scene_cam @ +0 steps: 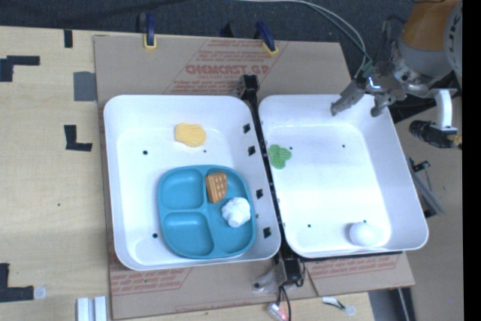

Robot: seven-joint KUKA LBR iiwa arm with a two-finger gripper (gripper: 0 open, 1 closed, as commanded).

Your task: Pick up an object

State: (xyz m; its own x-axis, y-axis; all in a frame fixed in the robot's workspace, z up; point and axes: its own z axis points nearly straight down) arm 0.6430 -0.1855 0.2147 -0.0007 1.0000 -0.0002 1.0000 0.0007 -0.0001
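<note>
Camera view | jaws (361, 105) spread wide, nothing held | waffle (216, 186) long axis near-far

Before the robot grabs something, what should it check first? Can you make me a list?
1. Is the gripper open? Ok: its two fingers are spread apart.
2. Is it holding nothing? Ok: nothing sits between the fingers.
3. Is there something to grab nearby? Ok: the green object and the white ball lie in the right bin.
4. Is the gripper above one of them? Not ok: it hangs at the bin's far edge, away from both.
5. Is the green object easy to reach? Cannot tell: it lies close against the bin's left wall.
6. Are the things on the blue tray out of the way? Ok: they are in the left bin.
</note>
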